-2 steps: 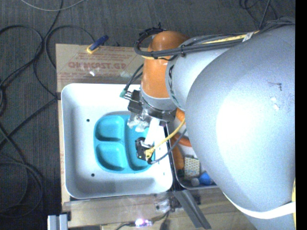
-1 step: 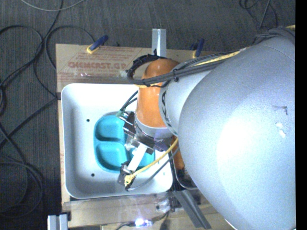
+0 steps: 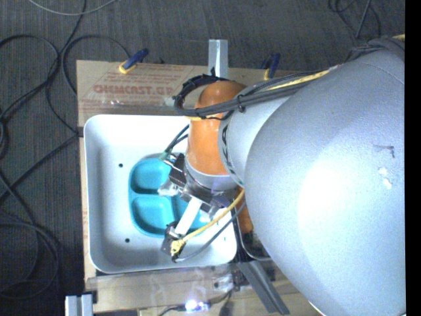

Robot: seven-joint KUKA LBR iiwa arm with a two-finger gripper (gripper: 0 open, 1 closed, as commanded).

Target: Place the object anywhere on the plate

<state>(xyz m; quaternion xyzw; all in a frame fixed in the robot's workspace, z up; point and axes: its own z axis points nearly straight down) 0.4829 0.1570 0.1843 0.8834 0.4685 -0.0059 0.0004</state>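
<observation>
My claw point(image 3: 179, 188) hangs over the blue plate's point(image 3: 146, 184) right side, in the white bin point(image 3: 105, 176). Grip: cannot tell.

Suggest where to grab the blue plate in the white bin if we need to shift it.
Probably the plate by its left rim, coming down from above on the left side of the bin. That edge is bare, with open bin floor beside it, and the plate lies flat, so a top-down pinch over the lip looks workable. Its right part sits under the arm, so that side is blocked.
</observation>
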